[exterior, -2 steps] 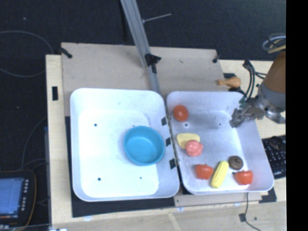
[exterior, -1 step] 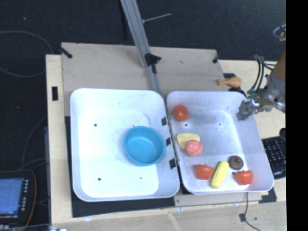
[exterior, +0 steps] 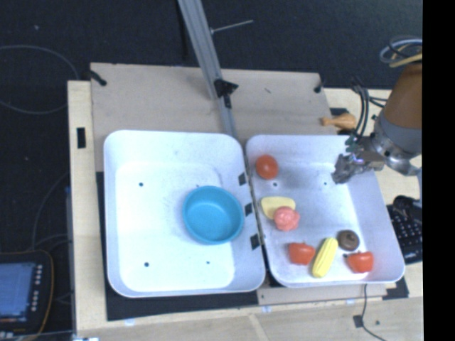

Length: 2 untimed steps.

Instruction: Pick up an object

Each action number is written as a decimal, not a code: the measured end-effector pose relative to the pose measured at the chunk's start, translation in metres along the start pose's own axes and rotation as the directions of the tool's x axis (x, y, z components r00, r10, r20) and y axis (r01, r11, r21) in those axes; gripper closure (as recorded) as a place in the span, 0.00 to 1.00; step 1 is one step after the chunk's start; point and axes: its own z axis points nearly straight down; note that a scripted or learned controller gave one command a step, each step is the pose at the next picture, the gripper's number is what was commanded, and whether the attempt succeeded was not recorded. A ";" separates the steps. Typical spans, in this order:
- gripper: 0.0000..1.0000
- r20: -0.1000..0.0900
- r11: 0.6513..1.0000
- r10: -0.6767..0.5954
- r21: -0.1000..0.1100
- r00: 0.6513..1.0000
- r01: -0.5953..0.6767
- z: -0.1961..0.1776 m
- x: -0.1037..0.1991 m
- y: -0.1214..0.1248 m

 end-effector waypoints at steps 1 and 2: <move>1.00 0.000 1.000 0.000 0.001 1.000 0.000 0.005 0.051 -0.005; 1.00 -0.004 1.000 -0.002 0.002 1.000 0.002 -0.001 0.114 -0.012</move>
